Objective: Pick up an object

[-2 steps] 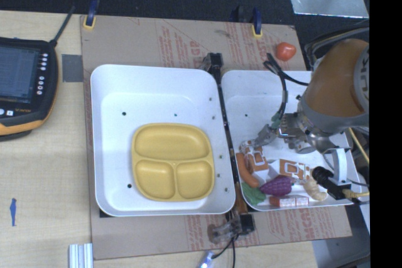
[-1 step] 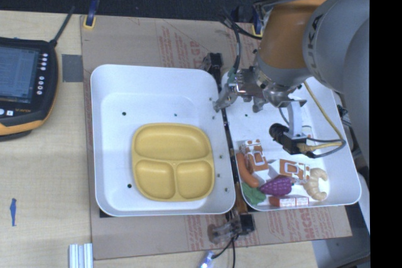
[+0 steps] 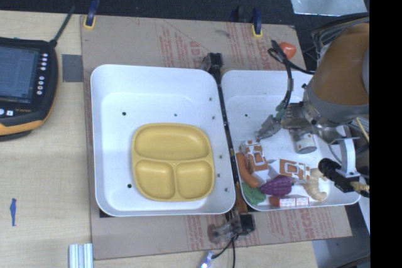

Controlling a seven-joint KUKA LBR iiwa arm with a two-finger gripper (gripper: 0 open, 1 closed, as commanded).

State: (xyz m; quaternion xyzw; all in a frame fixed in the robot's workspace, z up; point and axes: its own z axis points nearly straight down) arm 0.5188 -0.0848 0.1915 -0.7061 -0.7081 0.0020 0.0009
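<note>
Toy food pieces (image 3: 276,184) lay heaped in the near corner of the right bin (image 3: 251,94). The gripper (image 3: 267,128) hung above them, fingers slightly spread, pinching nothing, over bare bin floor. A yellow divided tray (image 3: 173,161) sat in the left bin (image 3: 113,94).

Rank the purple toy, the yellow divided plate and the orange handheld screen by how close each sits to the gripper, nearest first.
From the gripper:
1. Purple toy, just below it in the right bin.
2. Yellow divided plate, in the left bin.
3. Orange handheld screen, off the bins at the far left.
</note>
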